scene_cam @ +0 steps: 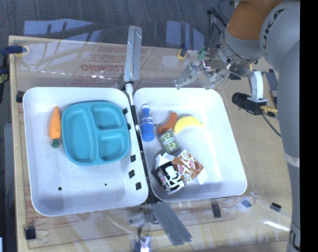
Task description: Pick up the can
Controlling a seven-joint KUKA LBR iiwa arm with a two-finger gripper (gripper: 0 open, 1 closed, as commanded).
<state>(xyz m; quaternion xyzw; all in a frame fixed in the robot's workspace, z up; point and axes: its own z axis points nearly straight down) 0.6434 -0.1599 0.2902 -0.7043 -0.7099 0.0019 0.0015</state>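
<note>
The can point(169, 140) is small with a green label and lies in the middle of the right bin point(227, 140), touching a yellow fruit point(188, 124) and an orange-brown piece point(168, 122). My gripper point(199, 79) hangs over the far rim of the right bin, well behind the can and a little to its right. Its two pale fingers are spread open with nothing between them.
A blue bottle point(146, 122) lies along the right bin's left wall. Two printed cartons point(178, 172) lie just in front of the can. The left bin point(43, 182) holds a blue divided tray point(93, 132) and a carrot point(55, 126).
</note>
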